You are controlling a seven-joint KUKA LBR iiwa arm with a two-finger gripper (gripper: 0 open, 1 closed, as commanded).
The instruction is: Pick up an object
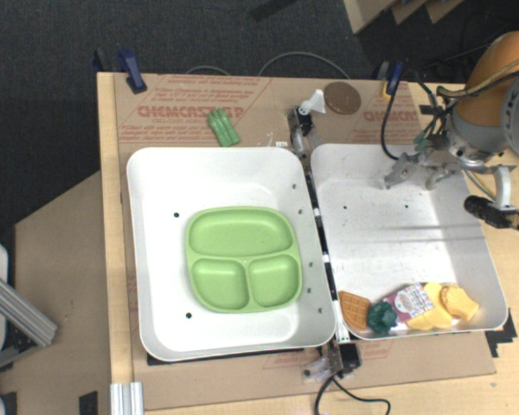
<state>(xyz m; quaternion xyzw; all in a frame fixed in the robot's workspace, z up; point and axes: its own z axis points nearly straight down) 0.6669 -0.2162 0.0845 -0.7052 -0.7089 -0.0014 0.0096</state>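
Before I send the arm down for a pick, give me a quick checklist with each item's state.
1. Objects to pick: ok, pile of toy food in the right bin, near its front edge.
2. Hand over the pile: not ok, it sits at the bin's far side.
3. Hand free of any object: cannot tell.
4. Path from hand to pile: ok, bare bin floor.
5. Green divided tray: ok, in left bin.

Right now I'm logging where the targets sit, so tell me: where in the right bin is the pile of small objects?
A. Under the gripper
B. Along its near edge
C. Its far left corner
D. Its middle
B: the pile lies along the right bin's near edge, well apart from the gripper at the far side.
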